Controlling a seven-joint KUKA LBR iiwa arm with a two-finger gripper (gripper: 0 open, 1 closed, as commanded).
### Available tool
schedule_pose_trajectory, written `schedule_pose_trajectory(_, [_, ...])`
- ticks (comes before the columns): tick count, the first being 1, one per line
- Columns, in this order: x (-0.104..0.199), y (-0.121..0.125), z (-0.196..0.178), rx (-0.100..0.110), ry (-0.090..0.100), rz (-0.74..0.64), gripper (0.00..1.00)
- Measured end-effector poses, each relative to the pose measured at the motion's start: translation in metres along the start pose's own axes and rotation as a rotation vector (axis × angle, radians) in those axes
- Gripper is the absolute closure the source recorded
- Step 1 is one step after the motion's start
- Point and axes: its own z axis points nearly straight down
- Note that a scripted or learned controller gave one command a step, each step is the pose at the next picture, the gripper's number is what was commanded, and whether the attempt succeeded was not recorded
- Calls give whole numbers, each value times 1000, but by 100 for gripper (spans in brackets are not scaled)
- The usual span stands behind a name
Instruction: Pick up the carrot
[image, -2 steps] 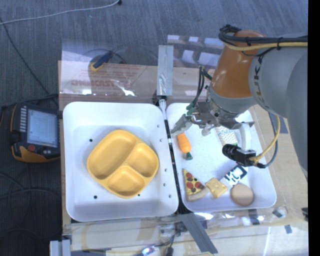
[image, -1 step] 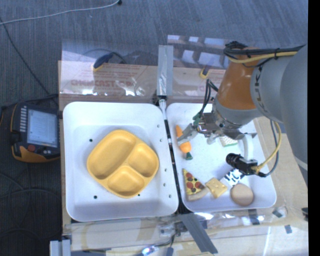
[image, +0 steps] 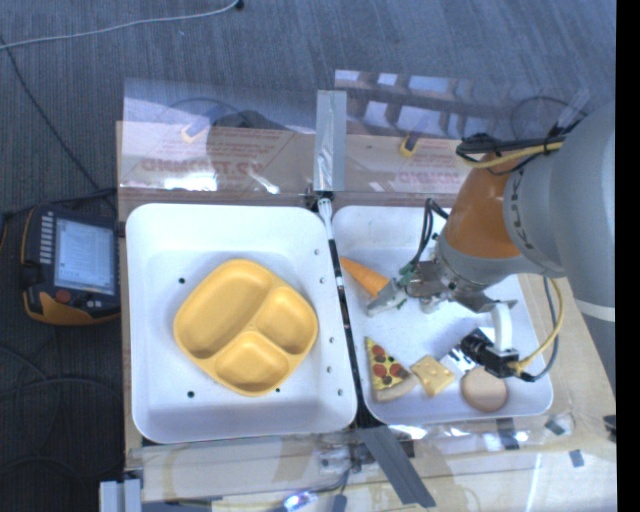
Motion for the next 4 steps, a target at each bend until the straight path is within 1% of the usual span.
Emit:
schedule_pose_trajectory(1, [-3,61,3,-11,-4,-50,0])
schedule_pose_trajectory(2, [-3,61,-8,-13,-5,-52,100])
schedule_pose_trajectory(3, [45,84,-91,0,-2,-219,100])
schedule_pose_trajectory(4, [43,102,-91,1,-3,-272,100])
